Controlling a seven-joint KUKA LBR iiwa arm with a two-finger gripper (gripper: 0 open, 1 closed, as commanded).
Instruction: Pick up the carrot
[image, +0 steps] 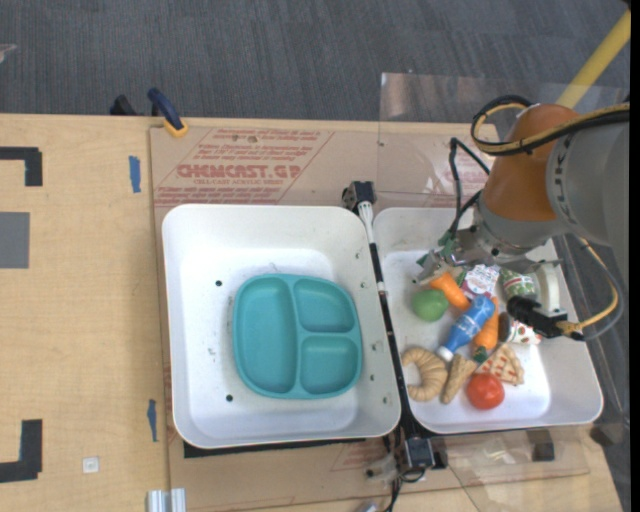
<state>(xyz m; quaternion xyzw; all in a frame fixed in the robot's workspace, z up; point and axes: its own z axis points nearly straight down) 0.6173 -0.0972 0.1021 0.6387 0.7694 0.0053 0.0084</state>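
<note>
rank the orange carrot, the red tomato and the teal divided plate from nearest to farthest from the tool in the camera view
1. Orange carrot: in the right bin, right beside the tool, just below it.
2. Round red tomato: near the right bin's front edge, well below the tool.
3. Teal divided plastic plate: farthest, in the left bin, across the divide.

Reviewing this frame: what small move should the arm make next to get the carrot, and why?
Probably a short descent with the gripper centred on the carrot: it hovers at the carrot's upper end, with the green ball close alongside.
</note>
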